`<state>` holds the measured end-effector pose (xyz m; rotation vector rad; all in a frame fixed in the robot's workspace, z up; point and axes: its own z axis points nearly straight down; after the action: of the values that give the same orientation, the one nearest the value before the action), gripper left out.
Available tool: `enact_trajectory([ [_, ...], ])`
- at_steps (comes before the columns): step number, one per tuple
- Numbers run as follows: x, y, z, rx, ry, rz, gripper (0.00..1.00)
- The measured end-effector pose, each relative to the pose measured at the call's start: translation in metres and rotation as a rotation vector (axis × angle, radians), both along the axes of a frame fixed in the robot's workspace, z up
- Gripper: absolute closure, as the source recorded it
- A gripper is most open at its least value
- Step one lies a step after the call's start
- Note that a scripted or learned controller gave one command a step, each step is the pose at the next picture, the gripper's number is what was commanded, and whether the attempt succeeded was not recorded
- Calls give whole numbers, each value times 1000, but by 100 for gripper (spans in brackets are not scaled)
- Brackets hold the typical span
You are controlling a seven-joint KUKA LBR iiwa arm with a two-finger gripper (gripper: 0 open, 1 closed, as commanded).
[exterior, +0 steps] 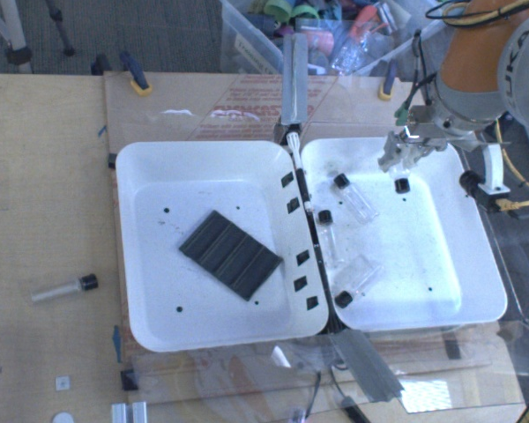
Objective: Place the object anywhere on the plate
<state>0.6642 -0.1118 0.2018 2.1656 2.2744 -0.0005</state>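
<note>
A: Where's the arm?

B: Reaching in from the right, orange band high, wrist bent down over the far edge of the right bin (476,236). The gripper (404,159) hangs just above the floor there.

A: Fingers?

B: Can't tell, too small and blurred.

A: The objects?

B: Clear vials with black caps: one (353,196) near the gripper, one (324,233) by the left wall, one (354,278) toward the near-left corner. The dark ridged plate (230,255) lies mid-floor in the left bin (128,236).
</note>
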Motion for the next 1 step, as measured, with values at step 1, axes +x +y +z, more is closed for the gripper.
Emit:
enact_trajectory([
  [1, 3, 69, -17, 2, 3, 415, 100],
])
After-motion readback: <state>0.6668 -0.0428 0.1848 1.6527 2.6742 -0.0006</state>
